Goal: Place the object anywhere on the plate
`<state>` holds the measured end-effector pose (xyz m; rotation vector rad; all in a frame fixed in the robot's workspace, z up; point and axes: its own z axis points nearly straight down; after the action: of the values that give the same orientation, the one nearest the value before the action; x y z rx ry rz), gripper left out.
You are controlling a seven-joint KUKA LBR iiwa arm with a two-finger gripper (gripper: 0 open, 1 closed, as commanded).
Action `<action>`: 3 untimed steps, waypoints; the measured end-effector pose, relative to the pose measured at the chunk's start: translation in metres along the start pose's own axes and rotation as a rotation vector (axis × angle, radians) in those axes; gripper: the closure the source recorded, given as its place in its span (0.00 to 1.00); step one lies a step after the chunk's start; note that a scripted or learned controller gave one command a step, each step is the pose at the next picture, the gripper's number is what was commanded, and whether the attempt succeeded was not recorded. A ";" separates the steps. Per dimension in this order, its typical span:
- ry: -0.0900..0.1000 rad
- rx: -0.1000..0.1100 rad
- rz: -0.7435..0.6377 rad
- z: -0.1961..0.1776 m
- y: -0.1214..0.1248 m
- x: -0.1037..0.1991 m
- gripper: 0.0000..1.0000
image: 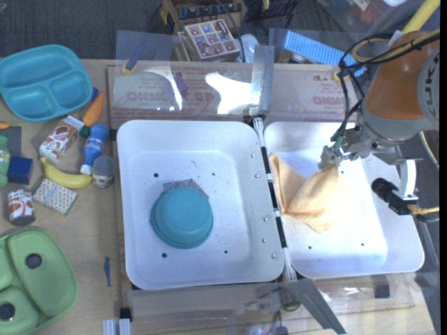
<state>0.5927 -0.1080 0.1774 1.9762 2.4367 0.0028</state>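
Two bins are set side by side on the surface [84, 271]. A bowl [182, 218] is placed upside down in the left bin [140, 159]; a cloth [307, 194] is draped in the right bin [398, 250], w/ the claw [340, 149] at its upper corner. Toys are scattered left of the bins.

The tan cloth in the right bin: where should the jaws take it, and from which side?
Best guess: the raised upper-right corner of the tan cloth, approached from above on the arm's side. The cloth peaks toward the gripper, giving a fold that could be pinched, while its lower-left part lies flat against the right bin floor near the divider, leaving little to grip.
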 end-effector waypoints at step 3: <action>0.003 0.003 -0.348 0.006 0.001 0.272 1.00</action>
<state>0.5374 0.1581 0.1712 1.5271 2.7453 0.0004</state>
